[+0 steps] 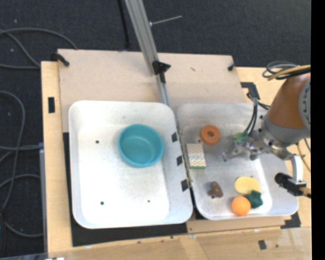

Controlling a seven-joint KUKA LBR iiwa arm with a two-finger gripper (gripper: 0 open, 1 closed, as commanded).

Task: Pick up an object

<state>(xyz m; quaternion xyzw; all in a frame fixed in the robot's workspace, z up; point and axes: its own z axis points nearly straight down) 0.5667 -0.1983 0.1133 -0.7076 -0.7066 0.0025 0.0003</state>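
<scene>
Arm over the right bin (206, 115), gripper (239, 149) low (finger state cannot be told) with nothing seen held; orange ring (209, 135), speckled block (195, 155), brown lump (215, 189), yellow piece (247, 185) and orange ball (240, 205) lie unlifted, so picking remains.

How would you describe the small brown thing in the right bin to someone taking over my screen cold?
Start at the right bin, the one the arm reaches into, and look along its near edge. The small brown lump lies there, left of the yellow piece and the orange ball, and below the speckled pale block. It is the only dark, dull-coloured item in the bin.
</scene>
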